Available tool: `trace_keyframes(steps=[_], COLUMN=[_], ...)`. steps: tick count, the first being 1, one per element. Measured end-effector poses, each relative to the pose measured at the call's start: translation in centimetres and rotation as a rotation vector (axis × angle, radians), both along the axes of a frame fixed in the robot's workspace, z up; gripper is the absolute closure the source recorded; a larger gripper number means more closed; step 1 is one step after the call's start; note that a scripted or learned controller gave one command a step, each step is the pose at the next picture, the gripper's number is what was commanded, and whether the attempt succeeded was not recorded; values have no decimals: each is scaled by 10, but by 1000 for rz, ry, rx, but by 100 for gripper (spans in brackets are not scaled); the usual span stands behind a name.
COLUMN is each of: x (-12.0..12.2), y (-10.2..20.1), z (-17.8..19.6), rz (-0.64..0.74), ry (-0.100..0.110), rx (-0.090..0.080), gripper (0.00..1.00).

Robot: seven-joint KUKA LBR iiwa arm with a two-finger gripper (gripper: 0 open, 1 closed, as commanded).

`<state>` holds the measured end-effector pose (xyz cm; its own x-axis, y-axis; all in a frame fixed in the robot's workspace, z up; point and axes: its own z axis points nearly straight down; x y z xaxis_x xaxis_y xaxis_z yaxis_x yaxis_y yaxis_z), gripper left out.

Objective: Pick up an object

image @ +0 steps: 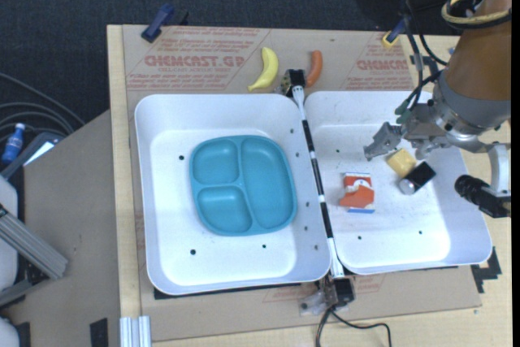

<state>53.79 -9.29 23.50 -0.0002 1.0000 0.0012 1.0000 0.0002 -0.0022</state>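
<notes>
In the right bin (455, 244), spread metal fingers (380, 144) straddle a pale yellow block (400, 162).

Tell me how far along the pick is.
Nothing looks picked yet. The gripper hangs low in the right bin, by a yellowish block and a black piece; whether it grips either is unclear. The orange-and-white item lies untouched. The grasp and lift are left.

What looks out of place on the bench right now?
A banana and an orange sausage-like piece lie on the board behind the bins, outside both. The orange-and-white carton in the right bin sits askew.
</notes>
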Motion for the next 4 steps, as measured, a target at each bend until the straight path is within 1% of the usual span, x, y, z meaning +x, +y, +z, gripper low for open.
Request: trace_keyframes(steps=[1,2,3,4], x=[44,51,52,52], y=[-15,-3,-3,-3], z=[-103,-151,-141,-141], rz=[-1,0,-2,-2], ry=[1,2,-1,-1], rx=[0,0,0,0], gripper=[0,0,100,0])
